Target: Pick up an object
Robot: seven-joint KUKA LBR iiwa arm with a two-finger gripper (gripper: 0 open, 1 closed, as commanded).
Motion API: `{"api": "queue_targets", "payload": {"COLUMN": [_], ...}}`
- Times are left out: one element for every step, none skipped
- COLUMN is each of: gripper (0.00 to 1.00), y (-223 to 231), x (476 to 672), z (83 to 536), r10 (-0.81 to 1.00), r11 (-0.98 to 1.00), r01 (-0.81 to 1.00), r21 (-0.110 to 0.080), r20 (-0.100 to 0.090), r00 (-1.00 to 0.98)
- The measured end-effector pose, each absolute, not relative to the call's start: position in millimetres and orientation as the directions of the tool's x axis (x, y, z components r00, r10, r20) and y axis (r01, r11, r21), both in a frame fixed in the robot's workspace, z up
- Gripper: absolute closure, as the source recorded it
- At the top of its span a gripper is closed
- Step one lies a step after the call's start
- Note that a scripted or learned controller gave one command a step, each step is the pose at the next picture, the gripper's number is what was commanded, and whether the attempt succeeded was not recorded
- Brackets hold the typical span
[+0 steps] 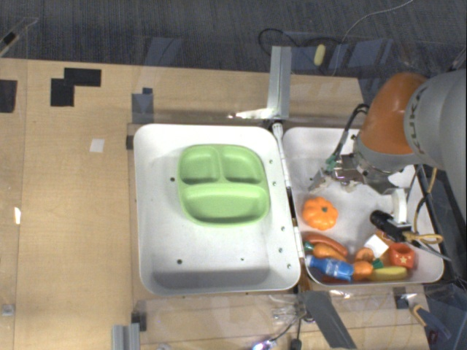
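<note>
Orange pumpkin (320, 214) at tool's (332, 172) 7 o'clock | approach step | tool state: can't tell | you'd descend, then grip

Robot lab: bench (66, 217), white bins (153, 268), cables (379, 9)

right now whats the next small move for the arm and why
Probably lower the gripper down and slightly toward the orange pumpkin. The gripper sits just above it in the right bin, nothing is visibly held, and the pumpkin lies apart from the crowded toys along the bin's near edge.
</note>
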State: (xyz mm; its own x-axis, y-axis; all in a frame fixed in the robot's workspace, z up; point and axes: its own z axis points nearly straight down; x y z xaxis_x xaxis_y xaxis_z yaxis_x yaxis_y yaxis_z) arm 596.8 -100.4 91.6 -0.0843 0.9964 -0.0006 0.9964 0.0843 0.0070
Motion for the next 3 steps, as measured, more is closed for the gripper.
{"api": "queue_targets", "payload": {"gripper": [0.00,0.00,1.00], "y": [-87,-85,-83], "x": [554.4,533.0,535.0], "z": [91,91,103], "r10": [0.997,0.994,0.994], "r11": [0.072,0.108,0.109], "r01": [0.997,0.994,0.994], "r21": [0.017,0.021,0.025], "r20": [-0.002,-0.003,0.000], "r00": [-0.072,-0.108,-0.109]}}
